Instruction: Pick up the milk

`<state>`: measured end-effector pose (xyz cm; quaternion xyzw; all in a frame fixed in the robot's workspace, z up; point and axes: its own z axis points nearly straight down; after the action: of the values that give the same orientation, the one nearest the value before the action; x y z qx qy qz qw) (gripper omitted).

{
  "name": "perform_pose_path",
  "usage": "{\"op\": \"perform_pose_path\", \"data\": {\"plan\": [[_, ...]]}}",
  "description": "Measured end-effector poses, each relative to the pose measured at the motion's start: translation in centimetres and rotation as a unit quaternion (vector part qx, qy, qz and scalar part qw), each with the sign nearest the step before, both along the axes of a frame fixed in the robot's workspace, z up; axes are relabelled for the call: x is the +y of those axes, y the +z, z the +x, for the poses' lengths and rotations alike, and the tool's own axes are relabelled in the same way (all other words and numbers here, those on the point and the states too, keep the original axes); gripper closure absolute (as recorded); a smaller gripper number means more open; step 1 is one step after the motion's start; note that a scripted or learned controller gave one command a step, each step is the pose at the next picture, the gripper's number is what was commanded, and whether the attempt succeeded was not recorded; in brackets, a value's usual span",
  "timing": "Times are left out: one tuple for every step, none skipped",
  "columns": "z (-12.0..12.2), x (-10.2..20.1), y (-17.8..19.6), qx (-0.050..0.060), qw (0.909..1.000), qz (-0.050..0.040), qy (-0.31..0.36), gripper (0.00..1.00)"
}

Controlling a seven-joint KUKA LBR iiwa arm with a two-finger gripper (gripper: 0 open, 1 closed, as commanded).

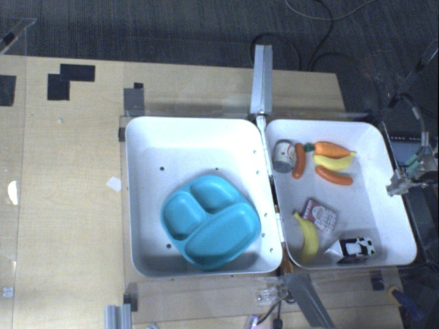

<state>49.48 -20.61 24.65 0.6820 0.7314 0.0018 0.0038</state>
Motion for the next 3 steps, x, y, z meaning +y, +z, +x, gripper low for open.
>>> {"op": "perform_pose_path", "data": {"plan": [[-0.2,7.3,-14.3,-0.007,0.9904,0.0009,-0.138,1.00],[-0.6,6.2,-4.3,0.001,0.9973,0.0010,-0.074,1.00],[3.1,3.3,-15.7,-0.004,0.9956,-0.0003,-0.094,1.00]]}}
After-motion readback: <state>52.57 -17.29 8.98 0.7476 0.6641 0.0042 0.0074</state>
